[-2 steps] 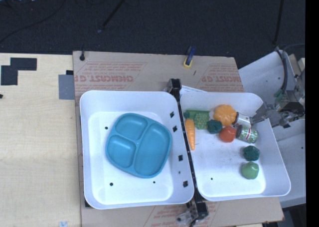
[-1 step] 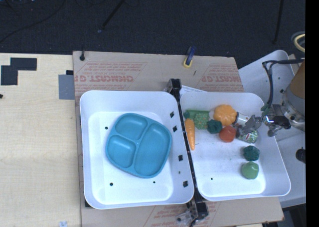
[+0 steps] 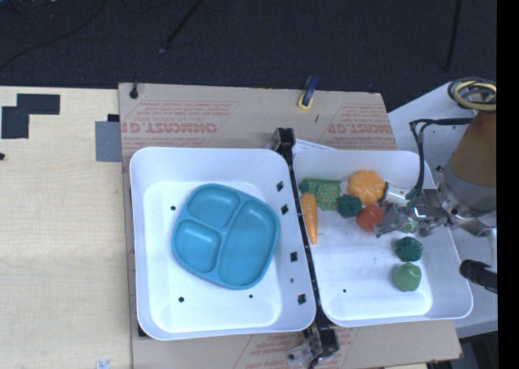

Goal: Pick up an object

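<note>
The fingers (image 3: pixel 395 215) are sitting low in the right bin (image 3: pixel 381 311), pointing toward that bin's middle, but the metal parts blur together there, so I cannot tell whether they are apart, together or clamped on anything. Just beside their tips a small red object (image 3: pixel 370 216) is lying on the bin floor; contact cannot be confirmed. An orange round object (image 3: pixel 366 186) is resting just above the red one, with a dark teal piece (image 3: pixel 349 206) next to it on the left. A green leafy piece (image 3: pixel 322 191) is lying further left, near the divider, and a carrot (image 3: pixel 310 217) is lying lengthwise along the bin's left wall. Below the fingers, a dark green piece (image 3: pixel 409 248) and a lighter green round object (image 3: pixel 406 276) are sitting close to each other, apart from the upper cluster. The arm (image 3: pixel 474 173) is reaching in from the right edge. In the left bin (image 3: pixel 154 294), 1 blue plate (image 3: pixel 225 235) with 3 compartments is lying flat. Both bins are resting on a cardboard sheet (image 3: pixel 211 120) on the pale wooden surface (image 3: pixel 57 229).
</note>
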Robot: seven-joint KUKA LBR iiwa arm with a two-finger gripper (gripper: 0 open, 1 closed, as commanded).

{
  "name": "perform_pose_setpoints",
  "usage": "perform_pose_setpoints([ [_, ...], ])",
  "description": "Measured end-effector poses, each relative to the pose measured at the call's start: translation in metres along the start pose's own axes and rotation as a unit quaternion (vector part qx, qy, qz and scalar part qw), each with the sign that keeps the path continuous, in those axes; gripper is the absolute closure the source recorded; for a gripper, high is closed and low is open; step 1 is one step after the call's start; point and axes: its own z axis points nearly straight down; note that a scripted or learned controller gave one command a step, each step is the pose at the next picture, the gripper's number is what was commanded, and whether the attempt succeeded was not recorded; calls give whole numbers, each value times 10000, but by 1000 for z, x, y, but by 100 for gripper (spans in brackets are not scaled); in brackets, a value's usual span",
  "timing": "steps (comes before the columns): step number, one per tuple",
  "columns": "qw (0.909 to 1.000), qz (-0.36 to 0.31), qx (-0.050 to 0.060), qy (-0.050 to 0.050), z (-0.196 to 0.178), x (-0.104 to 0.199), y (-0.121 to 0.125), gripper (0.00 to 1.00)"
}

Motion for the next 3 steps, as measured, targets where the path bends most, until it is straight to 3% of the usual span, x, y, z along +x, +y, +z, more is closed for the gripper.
perform_pose_setpoints([
  [1, 10000, 4, 0, 1, 64, 6, 0, 0],
  [2, 10000, 13, -15, -6, 85, 8, 0, 0],
  [3, 10000, 34, -19, -4, 74, 7, 0, 100],
])
